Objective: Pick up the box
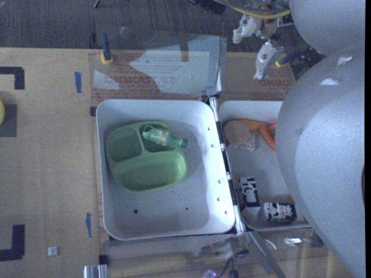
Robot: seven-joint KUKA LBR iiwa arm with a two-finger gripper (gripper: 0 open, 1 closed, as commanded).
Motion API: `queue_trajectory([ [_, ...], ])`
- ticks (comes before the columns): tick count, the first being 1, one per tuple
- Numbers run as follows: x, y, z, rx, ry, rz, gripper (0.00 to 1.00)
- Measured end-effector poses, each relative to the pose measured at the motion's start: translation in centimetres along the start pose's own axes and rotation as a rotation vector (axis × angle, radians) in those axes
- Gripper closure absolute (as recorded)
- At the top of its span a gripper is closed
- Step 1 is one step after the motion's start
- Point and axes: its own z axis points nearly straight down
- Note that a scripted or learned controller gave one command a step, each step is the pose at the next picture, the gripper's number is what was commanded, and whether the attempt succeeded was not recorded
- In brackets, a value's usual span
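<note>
**Gripper hanging above the bins, box lying in the right bin**

The gripper (259,46) is hanging near the top of the view, above the far end of the right bin (232,112) and over the brown bench beyond it. Its two pale fingers (264,59) are pointing downward and standing apart, with nothing showing between them. Yellow and black cables are running across just above it. The arm (324,149), large, grey and out of focus, is sweeping down the right side and covering much of the right bin.

In the part of the right bin that is showing, a tan rounded item (236,133) is lying at the far end, with an orange item (265,133) just beside it. Nearer the camera, a small black-and-white item (249,191) is lying against the bin's left wall. The box (280,212), small, with black-and-white markings, is lying near the bin's near corner, close to the edge of the arm and well apart from the gripper.

The left bin (200,213) is sitting just beside the right one. A green divided tray (145,167) is resting in it, and a green bottle (165,138) is lying tilted across the tray's upper compartment.

A clear plastic sheet (168,68) is lying on the bench beyond the left bin, and strips of blue tape (78,81) are marking the bench to the left
</note>
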Motion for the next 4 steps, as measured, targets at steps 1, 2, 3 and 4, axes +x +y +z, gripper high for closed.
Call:
queue_trajectory([
  [1,0.0,0.1,-1.0,0.0,0.001,0.002,1.0],
  [2,0.1,0.2,-2.0,0.0,0.002,0.004,1.0],
  [3,0.1,0.3,-3.0,0.0,0.004,0.007,1.0],
  [4,0.1,0.4,-4.0,0.0,0.004,0.009,1.0],
])
